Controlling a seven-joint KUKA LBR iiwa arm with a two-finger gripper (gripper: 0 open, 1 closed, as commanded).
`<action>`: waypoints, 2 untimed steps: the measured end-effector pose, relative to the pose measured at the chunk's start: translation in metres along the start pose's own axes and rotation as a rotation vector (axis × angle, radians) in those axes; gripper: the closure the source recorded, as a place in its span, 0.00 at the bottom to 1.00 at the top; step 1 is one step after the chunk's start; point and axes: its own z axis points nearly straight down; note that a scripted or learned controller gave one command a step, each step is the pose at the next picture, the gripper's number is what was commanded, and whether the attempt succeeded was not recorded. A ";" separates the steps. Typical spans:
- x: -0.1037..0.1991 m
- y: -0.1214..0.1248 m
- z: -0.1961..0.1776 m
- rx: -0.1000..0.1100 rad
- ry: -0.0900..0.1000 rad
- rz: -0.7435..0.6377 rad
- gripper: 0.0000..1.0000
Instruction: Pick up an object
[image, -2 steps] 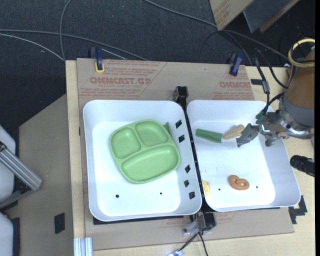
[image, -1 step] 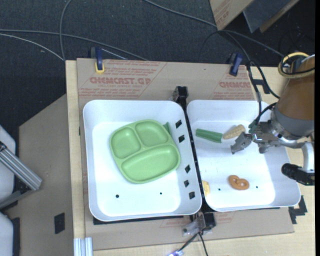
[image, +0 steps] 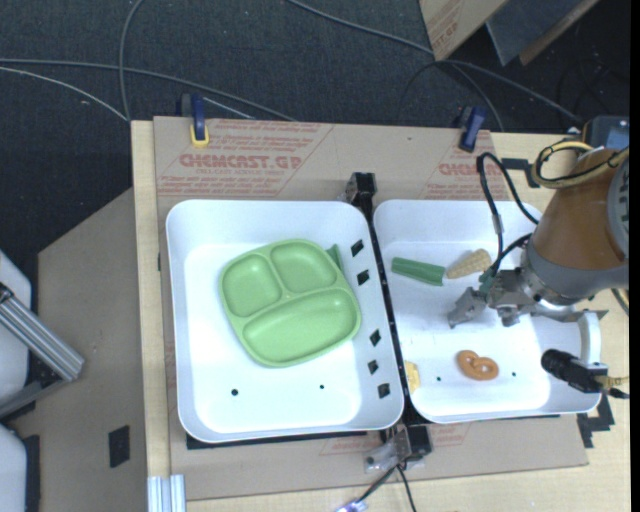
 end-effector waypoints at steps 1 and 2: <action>0.000 0.002 -0.015 -0.008 -0.002 0.000 1.00; -0.004 0.001 -0.078 -0.015 -0.005 -0.001 1.00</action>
